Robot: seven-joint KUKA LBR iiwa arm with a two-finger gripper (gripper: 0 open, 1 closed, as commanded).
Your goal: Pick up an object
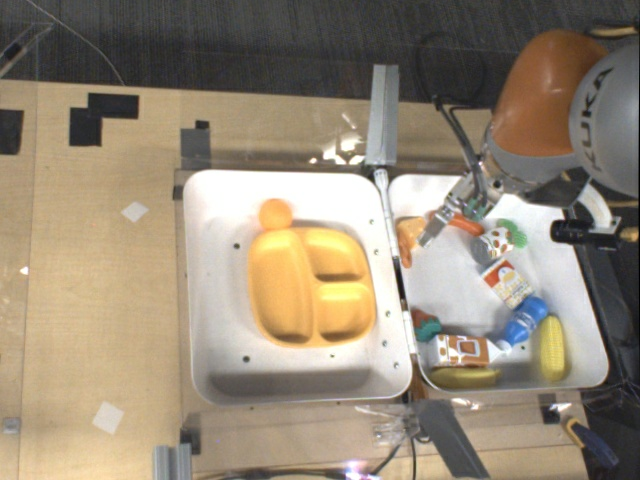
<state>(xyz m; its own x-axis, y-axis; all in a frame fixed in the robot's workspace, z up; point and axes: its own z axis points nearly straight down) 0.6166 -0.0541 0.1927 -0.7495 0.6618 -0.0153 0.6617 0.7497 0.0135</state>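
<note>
My gripper hangs low over the upper left part of the right white bin. Its tip sits between a tan bread-like piece by the bin's left wall and an orange carrot with a green top. The carrot's near end lies right at the gripper; whether they touch is unclear. Further down the bin lie a small red-and-white carton, a blue bottle, a yellow corn cob, a banana, a brown snack box and a teal-and-red toy.
The left white bin holds a yellow divided tray with an orange ball at its top edge. A metal divider post stands between the bins. The arm's orange band looms above the right bin's back edge.
</note>
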